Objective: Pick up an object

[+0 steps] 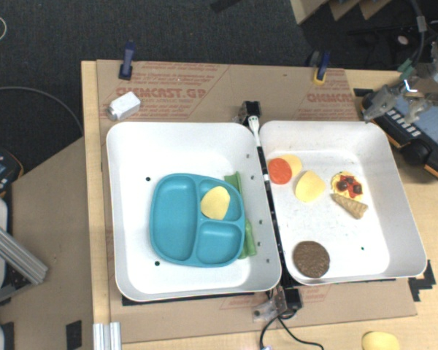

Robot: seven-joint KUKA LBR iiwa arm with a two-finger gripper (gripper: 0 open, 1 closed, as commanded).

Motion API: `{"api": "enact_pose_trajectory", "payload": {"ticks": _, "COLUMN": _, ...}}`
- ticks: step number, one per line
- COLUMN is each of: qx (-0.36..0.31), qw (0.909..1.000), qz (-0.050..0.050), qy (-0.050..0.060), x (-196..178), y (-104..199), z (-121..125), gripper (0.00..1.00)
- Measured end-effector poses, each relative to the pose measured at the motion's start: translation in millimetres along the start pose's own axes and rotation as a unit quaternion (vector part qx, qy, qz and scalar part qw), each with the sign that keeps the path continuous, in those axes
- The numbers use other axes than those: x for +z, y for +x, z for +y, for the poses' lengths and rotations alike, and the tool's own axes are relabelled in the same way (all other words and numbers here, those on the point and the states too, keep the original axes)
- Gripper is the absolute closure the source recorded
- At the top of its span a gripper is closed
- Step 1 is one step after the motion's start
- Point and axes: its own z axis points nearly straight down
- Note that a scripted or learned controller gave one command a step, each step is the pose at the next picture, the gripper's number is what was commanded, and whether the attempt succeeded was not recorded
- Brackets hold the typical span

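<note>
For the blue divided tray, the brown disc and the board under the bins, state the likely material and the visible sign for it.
Blue divided tray: probably moulded plastic, smooth, uniform colour, soft sheen.
Brown disc: likely toy food, plastic or rubber; speckled matte surface, uncertain.
Board: looks like cardboard, tan, matte, with red printed lettering.

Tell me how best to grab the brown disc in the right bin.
The brown disc lies flat near the near edge of the right bin, apart from the other food pieces. Probably best to come straight down from above and close the gripper across its round rim at the widest part. The bin's near wall sits close by, so line the fingers up left-right rather than toward that wall.
</note>
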Motion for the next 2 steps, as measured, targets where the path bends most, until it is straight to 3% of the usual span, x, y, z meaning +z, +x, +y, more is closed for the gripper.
{"api": "enact_pose_trajectory", "payload": {"ticks": 1, "qx": 0.000, "qw": 1.0000, "qz": -0.001, "qy": -0.002, "x": -11.5, "y": -0.2, "z": 0.7, "gripper": 1.00}}
{"api": "enact_pose_trajectory", "payload": {"ticks": 2, "qx": -0.003, "qw": 1.0000, "qz": -0.001, "qy": -0.006, "x": -105.2, "y": 64.4, "z": -55.1, "gripper": 1.00}}
